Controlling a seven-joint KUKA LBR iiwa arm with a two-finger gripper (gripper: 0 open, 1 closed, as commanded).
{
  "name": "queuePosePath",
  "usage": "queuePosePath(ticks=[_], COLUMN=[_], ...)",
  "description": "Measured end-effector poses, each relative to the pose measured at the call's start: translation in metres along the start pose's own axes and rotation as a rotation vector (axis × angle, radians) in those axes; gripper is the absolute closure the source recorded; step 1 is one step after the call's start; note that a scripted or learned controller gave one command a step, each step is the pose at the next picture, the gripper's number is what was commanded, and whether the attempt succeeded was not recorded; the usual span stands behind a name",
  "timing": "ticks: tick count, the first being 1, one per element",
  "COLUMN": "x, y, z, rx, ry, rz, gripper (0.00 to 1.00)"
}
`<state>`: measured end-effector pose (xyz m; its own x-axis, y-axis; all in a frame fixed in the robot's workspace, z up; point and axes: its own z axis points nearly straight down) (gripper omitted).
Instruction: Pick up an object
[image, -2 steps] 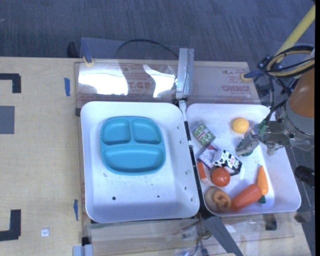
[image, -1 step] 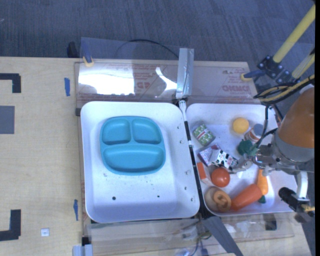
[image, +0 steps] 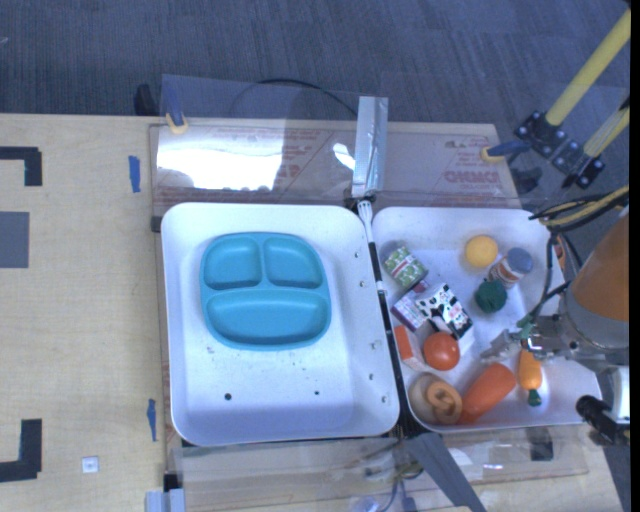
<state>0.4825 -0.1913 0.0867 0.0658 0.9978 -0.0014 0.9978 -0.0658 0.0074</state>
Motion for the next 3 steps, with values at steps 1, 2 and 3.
queuePosePath(ticks=[1,2,3], x=[-0.001,0.03,0.058], y=[0.001,0.119,0.155], z=[-0.009,0.002,-0.101], rx=[-0.003,0.002,0.0], ry=[-0.001,0.001,0.001], rz=[0.002,0.298,0.412], gripper=[1.0,1.0,1.0])
